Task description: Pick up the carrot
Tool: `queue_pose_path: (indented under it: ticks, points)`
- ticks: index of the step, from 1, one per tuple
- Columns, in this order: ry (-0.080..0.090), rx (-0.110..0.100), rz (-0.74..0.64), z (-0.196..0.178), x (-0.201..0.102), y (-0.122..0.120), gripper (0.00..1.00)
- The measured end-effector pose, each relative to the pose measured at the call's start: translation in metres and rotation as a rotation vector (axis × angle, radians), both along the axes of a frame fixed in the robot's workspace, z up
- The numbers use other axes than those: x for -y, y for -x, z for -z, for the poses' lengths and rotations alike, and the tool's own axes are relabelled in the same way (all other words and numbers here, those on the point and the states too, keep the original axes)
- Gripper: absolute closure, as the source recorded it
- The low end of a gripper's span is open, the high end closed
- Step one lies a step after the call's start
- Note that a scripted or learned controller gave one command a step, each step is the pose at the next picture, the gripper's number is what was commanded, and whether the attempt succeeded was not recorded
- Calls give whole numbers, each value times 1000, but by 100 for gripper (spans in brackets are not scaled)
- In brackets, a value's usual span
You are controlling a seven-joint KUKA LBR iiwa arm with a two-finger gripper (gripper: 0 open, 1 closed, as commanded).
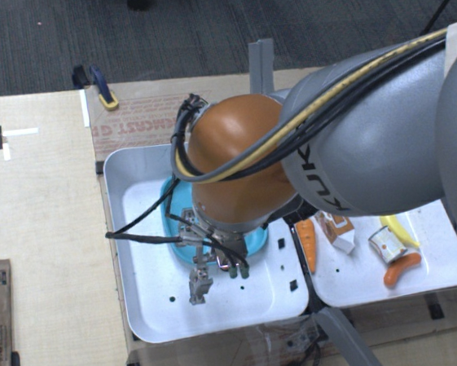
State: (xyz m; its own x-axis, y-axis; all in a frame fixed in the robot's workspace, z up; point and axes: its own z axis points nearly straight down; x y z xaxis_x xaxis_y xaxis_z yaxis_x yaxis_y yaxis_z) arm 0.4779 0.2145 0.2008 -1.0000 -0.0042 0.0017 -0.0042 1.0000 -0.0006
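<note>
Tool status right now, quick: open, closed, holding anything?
Tool: cannot be told whether open or closed. It hangs over the left bin, with nothing visibly in it. The carrot lies in the right bin.

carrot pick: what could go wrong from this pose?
1. The gripper hangs over the left bin, while the carrot lies in the right bin by the dividing rims. Closing here would likely grab nothing.
2. The carrot hugs the bin wall, so a finger may hit the rim.
3. A small carton lies close beside the carrot and might get nudged or pinched.
</note>
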Motion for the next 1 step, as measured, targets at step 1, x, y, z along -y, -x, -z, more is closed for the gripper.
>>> queue_pose_path:
  ticks: [1]
  points:
    - [-2, 1, -429, 109, -7, -24, 0]
